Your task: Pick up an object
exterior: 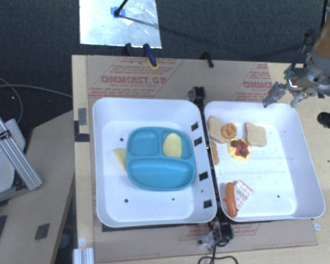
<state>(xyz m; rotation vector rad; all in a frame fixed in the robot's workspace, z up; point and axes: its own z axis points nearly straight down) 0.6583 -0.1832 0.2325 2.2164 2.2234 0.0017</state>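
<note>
The gripper (285, 93) hangs over the far right corner of the right bin (305, 147), its fingers (270, 97) spread wide with nothing between them. Below lie 2 bread slices (256, 134), a pretzel (229, 130), a red-topped yellow piece (240, 148), a hot dog (230, 198) and a packet (242, 191). The left bin (107, 120) holds a blue divided plate (159, 172) with a yellow piece (172, 144) in 1 compartment.

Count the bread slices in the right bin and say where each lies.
2. One bread slice lies at the far left beside the divider, under a pretzel; the other bread slice lies right of it, near the middle.
</note>
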